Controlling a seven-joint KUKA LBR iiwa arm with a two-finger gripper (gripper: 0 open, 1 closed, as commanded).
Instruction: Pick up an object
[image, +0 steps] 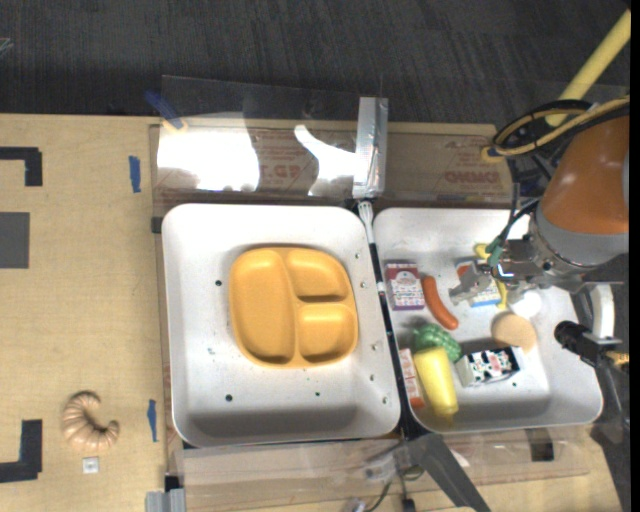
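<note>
My gripper (478, 284) hangs low over the right bin (570, 400), in its upper middle, on the grey arm with the orange band (592, 185). Just left of it lies an orange-red sausage (438, 302), and beside that a small maroon box (403, 285). Below the gripper sits a beige bun-like ball (514, 330). A yellow corn cob with green leaves (437, 375) and a black-and-white box (488, 365) lie near the front. Something small and colourful sits partly hidden under the gripper.
The left bin (190, 330) holds a yellow divided plate (293, 304). A toy croissant (90, 420) lies on the bench at the far left. A metal post (370, 145) stands behind the bins. Yellow cables (540, 125) loop near the arm.
</note>
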